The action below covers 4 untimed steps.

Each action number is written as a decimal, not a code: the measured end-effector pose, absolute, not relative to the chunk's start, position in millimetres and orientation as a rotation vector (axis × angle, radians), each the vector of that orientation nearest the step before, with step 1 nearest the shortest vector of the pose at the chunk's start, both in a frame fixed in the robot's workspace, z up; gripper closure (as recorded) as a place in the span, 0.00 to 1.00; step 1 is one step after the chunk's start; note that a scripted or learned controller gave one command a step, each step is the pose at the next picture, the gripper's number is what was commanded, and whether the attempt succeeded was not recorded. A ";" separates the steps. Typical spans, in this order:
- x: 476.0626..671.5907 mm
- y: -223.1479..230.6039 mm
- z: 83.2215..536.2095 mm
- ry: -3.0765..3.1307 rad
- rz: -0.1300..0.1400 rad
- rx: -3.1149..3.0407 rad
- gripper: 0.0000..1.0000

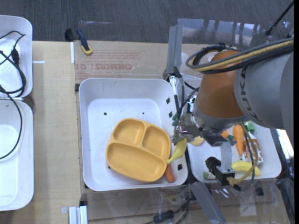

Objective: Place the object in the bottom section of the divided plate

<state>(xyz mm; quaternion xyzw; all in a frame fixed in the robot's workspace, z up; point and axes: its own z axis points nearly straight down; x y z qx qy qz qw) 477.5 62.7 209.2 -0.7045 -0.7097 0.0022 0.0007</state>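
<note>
A yellow divided plate (138, 149) lies in the left bin (93, 125), toward its lower right. It has two small sections on the far side and one large section on the near side. My gripper (181, 135) hangs over the wall between the two bins, just right of the plate. It is shut on the upper end of a small yellow banana (177, 151). The banana hangs down and to the left, its tip at the plate's right rim.
A small orange carrot (169, 174) lies in the left bin by the plate's lower right edge. The right bin (271, 169) holds a carrot (239, 139), a yellow piece (245, 166), a pale round item (197, 141) and other small objects. The arm covers much of that bin.
</note>
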 end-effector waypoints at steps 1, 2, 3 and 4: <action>476.1 103.2 134.9 -2.346 0.010 -2.084 1.00; 477.7 133.8 211.8 -2.465 0.006 -1.946 1.00; 477.6 110.9 208.5 -2.269 0.007 -2.171 1.00; 524.8 45.4 227.5 -2.280 0.007 -2.161 1.00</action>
